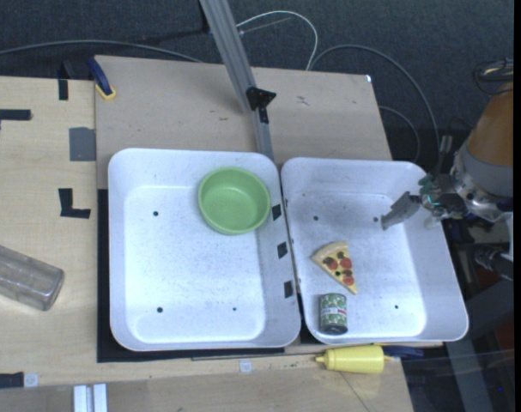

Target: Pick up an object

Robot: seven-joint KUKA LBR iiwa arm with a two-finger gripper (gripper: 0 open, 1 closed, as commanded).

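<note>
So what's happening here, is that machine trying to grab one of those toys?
A grey robot arm reaches in from the right, and its gripper hangs over the right bin near its upper right part. It holds nothing yet. In that bin lie a toy pizza slice and, below it, a small green can. The left bin holds a green bowl. A yellow bottle lies on the bench just outside the right bin's lower edge.

Arm (492,144) cut off at right edge; claw (403,209) fingers too small and blurred to read
</note>
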